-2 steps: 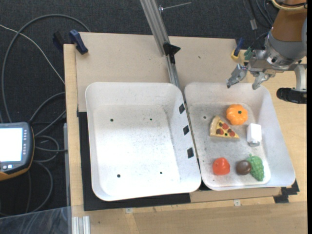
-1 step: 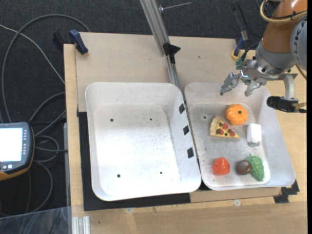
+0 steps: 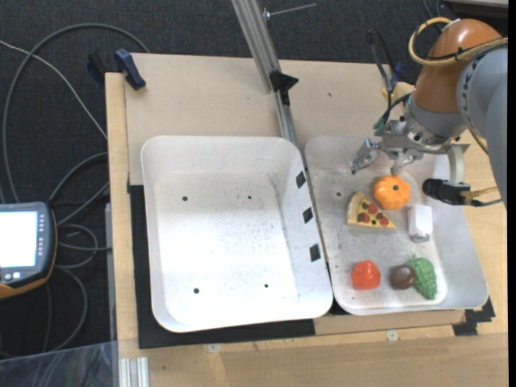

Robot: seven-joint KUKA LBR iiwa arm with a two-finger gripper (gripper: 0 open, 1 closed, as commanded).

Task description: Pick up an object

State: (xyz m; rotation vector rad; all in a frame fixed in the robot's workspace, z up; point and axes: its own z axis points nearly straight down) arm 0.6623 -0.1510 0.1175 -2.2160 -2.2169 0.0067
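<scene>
The two bins are white, the left bin (image 3: 218, 232) peppered with fine dark specks and a few black dots, the right bin (image 3: 330, 168) a duller white with black tabs along its inner edge. In the right bin lie an orange pumpkin (image 3: 392, 193) with a green stem, a yellow pizza slice (image 3: 369, 213) dotted red, a white block (image 3: 420, 220), a red tomato (image 3: 366, 275), a brown ball (image 3: 402, 277) and a green leafy piece (image 3: 424, 276). The arm (image 3: 476, 71) is grey with an orange band (image 3: 451, 63), the bench (image 3: 201, 103) is pale tan wood with a blue clamp (image 3: 130, 67) at its corner, and the floor (image 3: 48, 95) is dark grey carpet crossed by grey cables.
</scene>
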